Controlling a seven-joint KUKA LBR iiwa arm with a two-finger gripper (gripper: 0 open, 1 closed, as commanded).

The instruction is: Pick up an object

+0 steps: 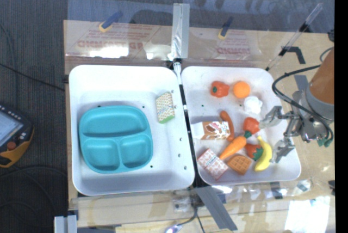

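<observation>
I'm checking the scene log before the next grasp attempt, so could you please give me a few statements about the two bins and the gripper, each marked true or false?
1. The blue divided tray lies in the left bin. True.
2. The sponge lies in the right bin. False: it lies in the left bin, beside the tray.
3. The gripper is over the right bin's right side, near the banana. True.
4. The gripper holds the carrot. False: the carrot lies in the bin, apart from the gripper.
5. The orange sits beside the red pepper. True.

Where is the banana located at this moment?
The banana lies in the right bin, near its front right corner, beside the waffle and just left of the gripper.
</observation>
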